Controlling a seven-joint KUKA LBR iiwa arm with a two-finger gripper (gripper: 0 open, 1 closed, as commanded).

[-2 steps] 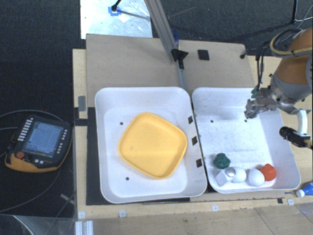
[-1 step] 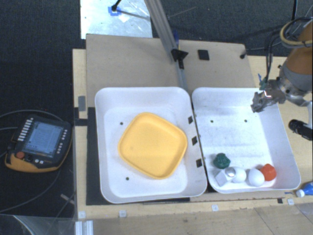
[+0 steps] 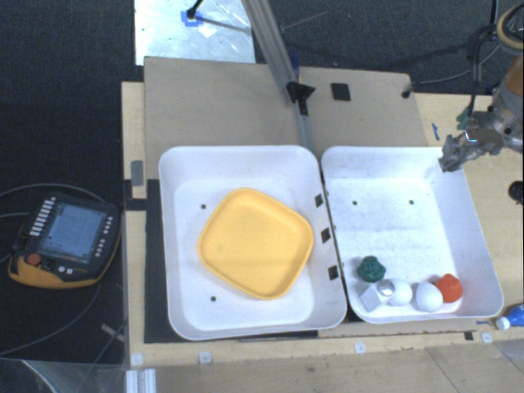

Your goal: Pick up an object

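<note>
Pendant: on the floor, far left of the fingers, well apart from both bins
Left bin: holds a yellow plate, down-left of the fingers
Right bin: gripper hangs over its upper right rim
Green lump: well below the fingers, toward the near wall
Grey block: just beside a small white ball
White ball: touching a red ball, near corner
Fingers: too small and blurred, cannot tell their spread; nothing seen between them
</note>
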